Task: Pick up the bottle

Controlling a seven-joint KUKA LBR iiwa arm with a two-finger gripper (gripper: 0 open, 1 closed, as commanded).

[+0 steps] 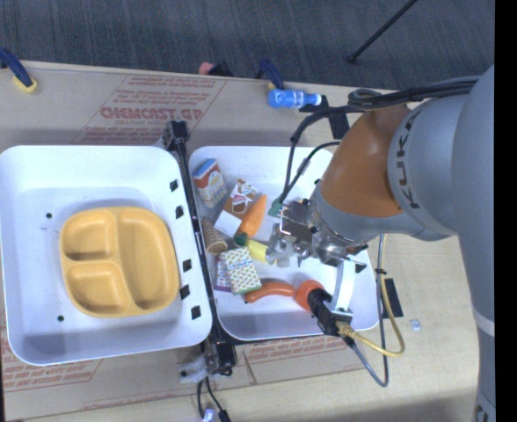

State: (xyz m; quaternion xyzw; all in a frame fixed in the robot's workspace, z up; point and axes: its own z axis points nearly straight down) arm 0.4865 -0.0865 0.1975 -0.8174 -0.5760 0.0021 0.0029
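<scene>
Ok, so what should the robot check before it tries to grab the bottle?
1. Arm over the right bin: ok, the gripper hangs above the things in it.
2. Bottle picked out among those things: cannot tell, nothing in the jumble clearly reads as a bottle.
3. Room around the gripper: not ok, the carrot and the patterned box sit close beside it.
4. Left bin out of the way: ok, the yellow tray lies in it, apart from the arm.

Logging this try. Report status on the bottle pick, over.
Tool low over right bin, fingers unclear. No bottle clearly made out among the clutter. Carrot, green box, small carton crowd the bin beside the tool.
</scene>
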